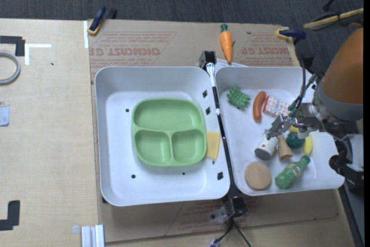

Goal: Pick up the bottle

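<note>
The green bottle (292,173) lies on its side near the front right corner of the right bin (243,81), its cap pointing up and to the right. My gripper (284,126) hangs over the middle of that bin, up and slightly left of the bottle and apart from it. It sits right above a grey can (265,149) and a tan cone (284,148). Nothing shows in its grasp.
Around the gripper in the right bin lie a red sausage (259,106), a red and white packet (274,106), a green leafy toy (237,97), a yellow banana (306,144) and a round brown bun (258,176). The left bin (110,124) holds a green divided plate (170,132) and a yellow slice (213,144). A carrot (225,43) lies behind the bins.
</note>
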`<control>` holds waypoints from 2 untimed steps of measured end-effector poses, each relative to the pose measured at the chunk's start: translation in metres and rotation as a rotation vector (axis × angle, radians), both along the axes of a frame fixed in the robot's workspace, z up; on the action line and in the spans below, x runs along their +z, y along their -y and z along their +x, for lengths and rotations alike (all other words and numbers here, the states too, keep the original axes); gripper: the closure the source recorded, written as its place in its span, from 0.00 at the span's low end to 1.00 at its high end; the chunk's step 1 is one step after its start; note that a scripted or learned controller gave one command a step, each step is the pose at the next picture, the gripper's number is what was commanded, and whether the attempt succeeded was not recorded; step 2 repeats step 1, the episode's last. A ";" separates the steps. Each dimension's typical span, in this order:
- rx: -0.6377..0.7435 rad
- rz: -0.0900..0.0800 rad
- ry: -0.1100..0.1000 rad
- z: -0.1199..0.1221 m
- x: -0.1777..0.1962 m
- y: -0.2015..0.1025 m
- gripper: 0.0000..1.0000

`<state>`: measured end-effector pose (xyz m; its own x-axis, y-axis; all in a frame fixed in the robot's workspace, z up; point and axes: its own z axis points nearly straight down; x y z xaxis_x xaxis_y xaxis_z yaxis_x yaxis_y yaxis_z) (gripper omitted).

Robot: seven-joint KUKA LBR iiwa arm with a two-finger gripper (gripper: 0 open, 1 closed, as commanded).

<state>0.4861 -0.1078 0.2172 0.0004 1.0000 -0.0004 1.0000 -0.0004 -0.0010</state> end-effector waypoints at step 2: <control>-0.001 -0.001 0.000 0.000 0.009 0.000 1.00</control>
